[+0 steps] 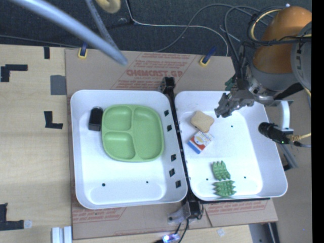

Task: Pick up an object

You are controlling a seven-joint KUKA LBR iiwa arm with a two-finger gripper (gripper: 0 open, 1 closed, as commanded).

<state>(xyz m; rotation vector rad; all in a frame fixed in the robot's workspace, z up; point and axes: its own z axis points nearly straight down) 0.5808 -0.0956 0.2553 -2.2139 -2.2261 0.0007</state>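
1. The arm (283, 39) reached in from the right, its orange band above the wrist, and angled down over the upper part of the right bin (263, 156).
2. The gripper (224, 110) hung just right of a tan bread-like piece (202, 120), near it but apart.
3. Below the bread lay a small red, white and blue packet (199, 142); two green pea pods (221, 178) lay near the bin's front.
4. Whether the jaws were spread or pressed together could not be told; nothing showed between them.
5. The left bin (86, 176) held a green divided plate (133, 133) with a black block (95, 119) just beside it.
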